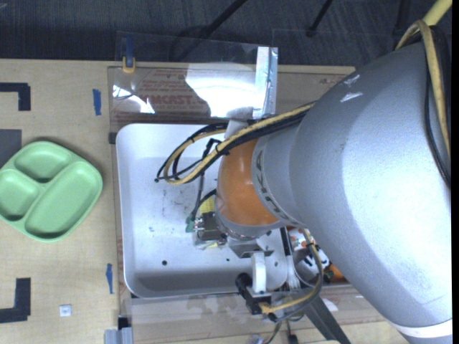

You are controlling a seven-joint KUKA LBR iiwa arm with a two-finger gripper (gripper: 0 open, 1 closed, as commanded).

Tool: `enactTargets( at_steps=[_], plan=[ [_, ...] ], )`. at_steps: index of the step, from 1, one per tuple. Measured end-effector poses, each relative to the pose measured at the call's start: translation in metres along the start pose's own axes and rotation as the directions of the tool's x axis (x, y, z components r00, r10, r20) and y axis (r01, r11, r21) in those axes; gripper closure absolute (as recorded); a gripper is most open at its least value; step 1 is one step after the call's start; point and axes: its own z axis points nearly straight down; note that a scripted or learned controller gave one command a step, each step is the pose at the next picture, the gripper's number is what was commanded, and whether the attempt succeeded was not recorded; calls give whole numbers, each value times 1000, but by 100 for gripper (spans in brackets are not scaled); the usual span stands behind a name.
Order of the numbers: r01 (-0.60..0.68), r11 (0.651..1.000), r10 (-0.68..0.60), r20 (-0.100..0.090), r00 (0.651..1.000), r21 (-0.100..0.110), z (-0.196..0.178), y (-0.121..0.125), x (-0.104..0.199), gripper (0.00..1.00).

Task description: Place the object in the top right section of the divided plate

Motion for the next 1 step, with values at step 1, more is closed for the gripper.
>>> enactTargets(
  at_steps=[1],
  plan=[
    [-245, 970, 245, 5, 970, 8, -69, 25, 29, 100]
  ],
)
